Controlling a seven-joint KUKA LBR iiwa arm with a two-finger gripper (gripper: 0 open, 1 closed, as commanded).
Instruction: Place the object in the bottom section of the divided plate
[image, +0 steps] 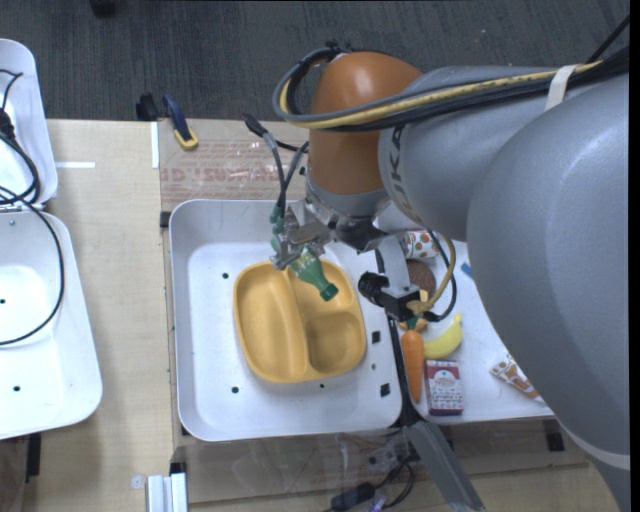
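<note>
The pincer (298, 248) hangs over the upper rim of the yellow divided plate (270, 335), near the far wall of the right-hand bin (200, 330). A small green bottle-like object (318, 277) juts out from beneath it, and its upper end appears to sit between the fingertips, so the pincer looks closed on it; the tips are dark and cluttered with cables, and I judge this rather than see it plainly.

The object's long axis runs on a slant, from the pincer down toward the near right, its free end over the ridge where the plate's sections meet. The plate has a long section along its left side and a smaller rounded one at its near right. Taking the bottom section to be the one nearest the bin's near wall, the object must travel from the plate's far rim toward that near wall, a short way down and slightly right.

The arm's orange band (355, 110) and grey body hide the bin's right far corner. Beside the bin's right wall lie a carrot (414, 365), a banana (445, 335) and a small red box (444, 387), partly cut off by the arm. How high the object hangs above the plate cannot be told.
</note>
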